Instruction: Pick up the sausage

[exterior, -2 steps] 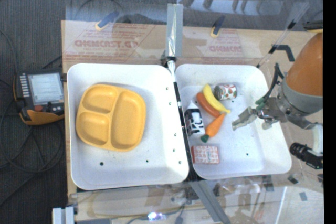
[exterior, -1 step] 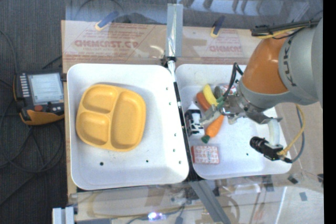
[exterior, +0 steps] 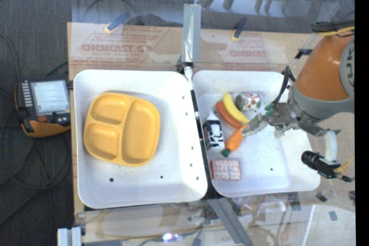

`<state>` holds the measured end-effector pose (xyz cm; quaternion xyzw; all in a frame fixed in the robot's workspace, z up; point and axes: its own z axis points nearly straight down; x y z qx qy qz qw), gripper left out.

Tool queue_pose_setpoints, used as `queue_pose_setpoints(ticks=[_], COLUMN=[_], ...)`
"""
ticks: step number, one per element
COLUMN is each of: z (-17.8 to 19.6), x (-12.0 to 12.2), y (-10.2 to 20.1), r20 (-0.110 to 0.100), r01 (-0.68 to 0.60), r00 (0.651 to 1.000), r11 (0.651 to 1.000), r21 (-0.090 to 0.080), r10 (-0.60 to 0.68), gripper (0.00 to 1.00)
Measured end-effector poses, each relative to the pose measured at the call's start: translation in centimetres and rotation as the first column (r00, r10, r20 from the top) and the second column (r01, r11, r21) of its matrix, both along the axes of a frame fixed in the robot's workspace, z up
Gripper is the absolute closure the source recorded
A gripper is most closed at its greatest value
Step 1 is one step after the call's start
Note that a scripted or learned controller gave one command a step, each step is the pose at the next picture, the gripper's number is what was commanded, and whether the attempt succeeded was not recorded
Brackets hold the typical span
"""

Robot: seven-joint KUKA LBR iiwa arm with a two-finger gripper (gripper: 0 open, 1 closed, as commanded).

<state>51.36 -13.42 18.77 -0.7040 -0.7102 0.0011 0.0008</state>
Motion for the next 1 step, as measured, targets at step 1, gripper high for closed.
queue_pose_setpoints(ticks=[1], z=[-0.52], x=[-1.00], y=[2.14], r20=[0.000], r01=[-0.134], r00=[0.991], r11=[0.991], r21=[0.001], r10=[0.134], gripper=[0.00])
